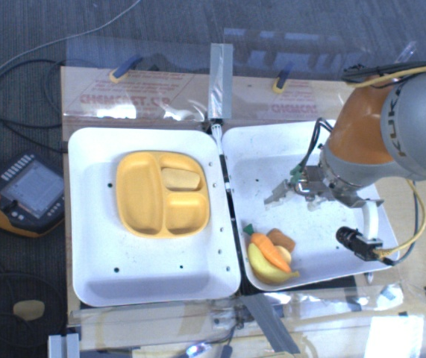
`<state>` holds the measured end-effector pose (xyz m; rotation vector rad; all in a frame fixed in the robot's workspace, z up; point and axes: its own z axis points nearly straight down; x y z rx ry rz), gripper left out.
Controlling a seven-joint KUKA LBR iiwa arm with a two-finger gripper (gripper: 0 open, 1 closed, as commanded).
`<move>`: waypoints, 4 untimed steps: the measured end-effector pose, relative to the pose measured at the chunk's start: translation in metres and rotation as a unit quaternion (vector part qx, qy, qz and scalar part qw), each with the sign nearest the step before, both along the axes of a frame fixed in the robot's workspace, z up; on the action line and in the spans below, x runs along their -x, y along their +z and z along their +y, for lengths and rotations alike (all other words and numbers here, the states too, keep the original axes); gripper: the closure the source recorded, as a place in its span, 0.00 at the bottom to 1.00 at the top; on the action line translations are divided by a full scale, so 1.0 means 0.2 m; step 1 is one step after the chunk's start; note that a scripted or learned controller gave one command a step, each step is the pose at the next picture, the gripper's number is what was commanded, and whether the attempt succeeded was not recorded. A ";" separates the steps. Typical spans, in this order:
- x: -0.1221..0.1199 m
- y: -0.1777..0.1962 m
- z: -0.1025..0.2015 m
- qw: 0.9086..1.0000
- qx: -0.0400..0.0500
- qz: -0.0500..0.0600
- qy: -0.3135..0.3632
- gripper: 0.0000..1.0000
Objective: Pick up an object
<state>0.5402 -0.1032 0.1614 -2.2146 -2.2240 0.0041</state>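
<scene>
Hovering over the middle of the right bin (324, 144), gripper (287, 192) spread wide, empty. Could close on bare floor: smooth tapered carrot (271, 251), curved glossy banana (265, 268) and a brown lump (282, 238) heaped tight in the near-left corner, prone to rolling or slipping apart.

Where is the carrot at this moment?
The carrot lies in the right bin, near its front-left corner, on top of the banana, below the gripper.
</scene>
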 end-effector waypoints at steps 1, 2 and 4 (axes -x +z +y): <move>-0.06 0.39 0.29 0.998 0.000 -0.001 0.064 0.00; -0.06 0.38 0.29 0.998 0.000 -0.001 0.064 0.00; 0.28 0.11 0.30 0.977 0.000 -0.001 0.215 0.00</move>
